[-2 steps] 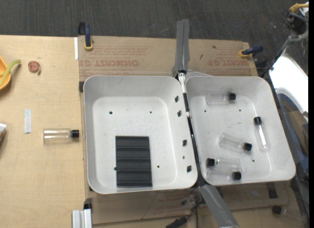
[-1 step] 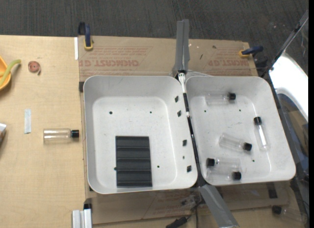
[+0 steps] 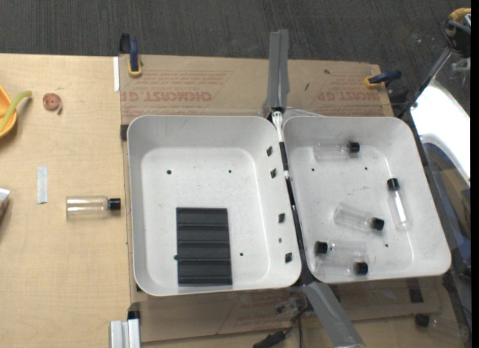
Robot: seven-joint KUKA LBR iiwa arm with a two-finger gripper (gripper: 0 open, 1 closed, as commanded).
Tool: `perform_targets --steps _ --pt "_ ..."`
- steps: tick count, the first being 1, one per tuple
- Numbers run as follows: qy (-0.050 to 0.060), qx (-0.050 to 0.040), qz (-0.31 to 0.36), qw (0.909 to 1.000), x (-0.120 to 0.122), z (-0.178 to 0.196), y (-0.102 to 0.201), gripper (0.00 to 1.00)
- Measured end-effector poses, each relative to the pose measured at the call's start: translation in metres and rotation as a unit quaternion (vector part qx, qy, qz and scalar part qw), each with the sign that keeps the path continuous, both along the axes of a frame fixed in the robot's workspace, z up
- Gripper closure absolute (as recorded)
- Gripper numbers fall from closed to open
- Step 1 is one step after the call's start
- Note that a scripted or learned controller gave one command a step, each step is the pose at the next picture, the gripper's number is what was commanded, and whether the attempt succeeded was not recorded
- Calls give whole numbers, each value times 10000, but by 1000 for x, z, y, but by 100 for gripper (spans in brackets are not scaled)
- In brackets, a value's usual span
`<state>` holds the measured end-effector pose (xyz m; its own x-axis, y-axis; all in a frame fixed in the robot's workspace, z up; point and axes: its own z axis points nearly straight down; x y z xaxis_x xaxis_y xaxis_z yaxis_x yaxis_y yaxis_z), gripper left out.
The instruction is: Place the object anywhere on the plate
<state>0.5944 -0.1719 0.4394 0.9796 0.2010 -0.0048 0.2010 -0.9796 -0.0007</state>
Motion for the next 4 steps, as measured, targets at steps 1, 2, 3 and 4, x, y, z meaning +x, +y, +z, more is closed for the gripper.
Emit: perform_targets --steps 1,2,3,4 --pt "5 4 386 9993 -94 1 -44 0" --pt "2 0 462 9989 -34 0 39 0" --pt "-10 -7 27 10000 -26 -96 213 0" --pt "-4 -13 98 10000 -51 -61 125 0"
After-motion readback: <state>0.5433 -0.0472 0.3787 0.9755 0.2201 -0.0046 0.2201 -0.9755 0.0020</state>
